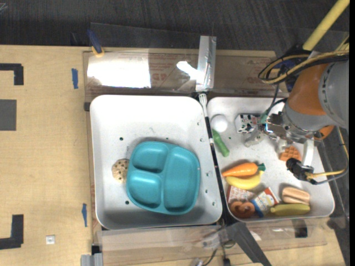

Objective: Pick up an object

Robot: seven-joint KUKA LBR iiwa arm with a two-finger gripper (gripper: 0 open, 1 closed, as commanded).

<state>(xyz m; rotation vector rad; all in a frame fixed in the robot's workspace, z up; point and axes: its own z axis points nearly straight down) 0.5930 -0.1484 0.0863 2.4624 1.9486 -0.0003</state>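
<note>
Carrot (242,169) below, left of end effector (256,131)

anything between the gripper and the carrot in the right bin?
Nothing visible. The gripper sits near the right bin's upper middle; bare bin floor separates it from the carrot below. The green marker lies off to the side.

A light wooden worktop (39,165) carries black tape marks (12,73) and blue tape strips (74,77); a yellow pole (328,16) slants at far right.

Bright even overhead light, glare on clear plastic sheet (138,71), mild softness.
</note>
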